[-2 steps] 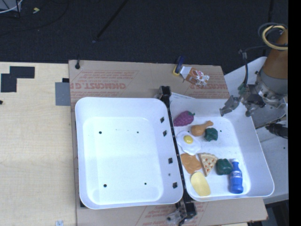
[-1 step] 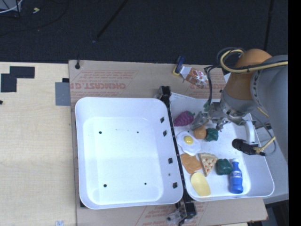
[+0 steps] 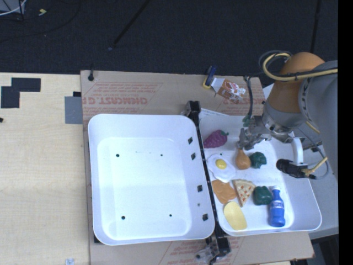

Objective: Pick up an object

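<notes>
**Gripper low over the right bin, beside the toy food**

The arm (image 3: 300, 93) reaches in from three o'clock, its orange band above the wrist, and the gripper (image 3: 249, 139) hangs over the upper part of the right bin (image 3: 309, 214). Whether it is released or clenched cannot be told at this angle; nothing is seen between its tips.

Just at six o'clock of the gripper lies a small brown pear-shaped piece (image 3: 242, 160), with a dark green piece (image 3: 257, 159) touching it at three o'clock. At nine o'clock of the gripper sits a purple bunch of grapes (image 3: 215, 139). Below the grapes is a fried egg (image 3: 222, 168), then an orange slice (image 3: 223, 191) and a pizza wedge (image 3: 244, 190) side by side. A second dark green piece (image 3: 262, 195) lies at three o'clock of the wedge, and a blue bottle (image 3: 277, 207) stands just beyond it. A yellow oval piece (image 3: 235, 216) lies at the bin's six o'clock edge.

The left bin (image 3: 96, 170) sits at nine o'clock, touching the right one.
</notes>
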### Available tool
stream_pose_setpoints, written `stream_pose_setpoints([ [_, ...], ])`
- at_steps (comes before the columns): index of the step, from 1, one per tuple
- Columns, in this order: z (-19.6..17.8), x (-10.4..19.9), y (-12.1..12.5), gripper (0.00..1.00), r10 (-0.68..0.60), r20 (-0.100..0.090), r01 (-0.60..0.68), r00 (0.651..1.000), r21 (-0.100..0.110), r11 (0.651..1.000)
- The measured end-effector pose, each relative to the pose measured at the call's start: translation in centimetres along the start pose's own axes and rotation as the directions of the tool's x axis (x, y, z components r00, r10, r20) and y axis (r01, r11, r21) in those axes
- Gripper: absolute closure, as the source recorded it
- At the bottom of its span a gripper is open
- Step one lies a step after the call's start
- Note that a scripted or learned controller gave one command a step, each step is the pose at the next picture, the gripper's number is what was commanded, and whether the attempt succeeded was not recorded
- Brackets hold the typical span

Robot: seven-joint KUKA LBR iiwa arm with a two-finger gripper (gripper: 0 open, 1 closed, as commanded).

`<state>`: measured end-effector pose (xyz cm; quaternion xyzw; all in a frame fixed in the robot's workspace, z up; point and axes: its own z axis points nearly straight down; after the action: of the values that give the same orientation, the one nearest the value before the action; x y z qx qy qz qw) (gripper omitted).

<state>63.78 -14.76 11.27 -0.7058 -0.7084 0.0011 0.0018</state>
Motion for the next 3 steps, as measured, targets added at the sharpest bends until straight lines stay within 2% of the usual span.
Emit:
stream_pose_setpoints([
  [1, -1.0, -0.1, 0.0, 1.00, -0.001, 0.000, 0.001, 1.000, 0.001, 1.000],
  [2, 2.7, -3.6, -0.9, 1.00, 0.005, 0.001, -0.005, 1.000, 0.001, 1.000],
  [3, 2.5, -2.1, -12.7, 1.00, 0.006, -0.002, -0.006, 1.000, 0.002, 1.000],
])
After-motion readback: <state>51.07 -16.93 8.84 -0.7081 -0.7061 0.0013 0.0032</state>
